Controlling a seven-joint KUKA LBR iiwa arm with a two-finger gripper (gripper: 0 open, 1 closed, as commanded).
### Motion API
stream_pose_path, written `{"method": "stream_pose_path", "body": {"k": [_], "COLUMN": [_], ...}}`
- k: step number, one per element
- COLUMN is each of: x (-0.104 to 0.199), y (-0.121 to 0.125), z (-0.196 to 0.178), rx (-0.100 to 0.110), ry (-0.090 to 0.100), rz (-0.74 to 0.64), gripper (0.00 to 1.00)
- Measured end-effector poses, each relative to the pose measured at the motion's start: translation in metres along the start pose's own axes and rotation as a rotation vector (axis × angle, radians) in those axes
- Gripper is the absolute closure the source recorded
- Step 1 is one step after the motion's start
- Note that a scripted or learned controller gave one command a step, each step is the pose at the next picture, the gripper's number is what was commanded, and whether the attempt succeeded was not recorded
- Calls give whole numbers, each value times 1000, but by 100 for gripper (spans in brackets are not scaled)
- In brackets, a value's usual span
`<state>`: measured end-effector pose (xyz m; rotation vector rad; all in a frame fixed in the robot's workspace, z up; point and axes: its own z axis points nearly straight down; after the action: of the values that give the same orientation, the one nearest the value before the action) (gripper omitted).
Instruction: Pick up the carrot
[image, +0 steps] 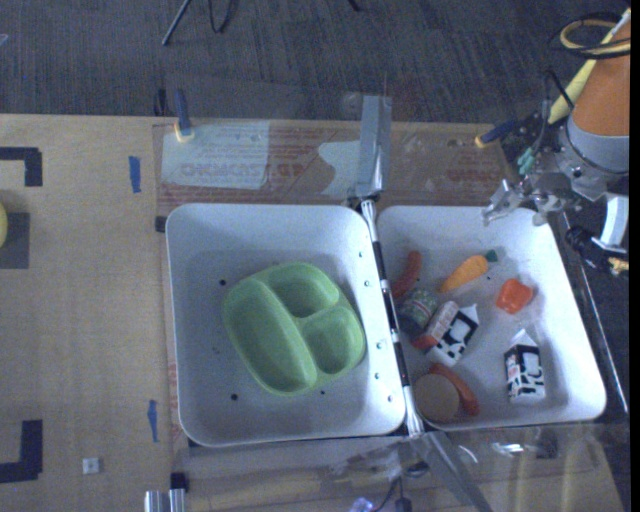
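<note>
The worktop (80, 330) is pale wood with blue tape marks and black corner marks, standing on a dark floor (300, 45). It carries two white bins side by side. The left bin (200, 250) holds a green divided plate (293, 326). The right bin (575, 330) holds the small items. The arm (603, 95) enters at upper right, with the tool (520, 205) hanging over that bin's far rim; whether it is released or clenched cannot be told, and nothing is seen in it.

The carrot (467, 271) lies in the right bin's far half, tilted, leaf end toward the upper right. An orange piece (515, 296) sits just beside it, a red sausage (407, 275) to its left, and two cow-print cartons (458, 335) (524, 374) nearer the camera.

Judgement: the approach is not yet made. The tool should descend over the carrot's middle and close across its narrow width, clear of the orange piece.
</note>
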<state>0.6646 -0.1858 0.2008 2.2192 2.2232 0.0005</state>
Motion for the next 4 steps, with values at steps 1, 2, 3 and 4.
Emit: {"method": "stream_pose_path", "body": {"k": [1,2,3,4], "x": [24,58,58,116], "y": [-5,-63,-61,-52], "z": [114,115,103,-6], "rx": [-5,-2,-7,-2], "ry": [-2,0,1,0], "rz": [28,63,65,132], "gripper": [0,0,100,100]}}
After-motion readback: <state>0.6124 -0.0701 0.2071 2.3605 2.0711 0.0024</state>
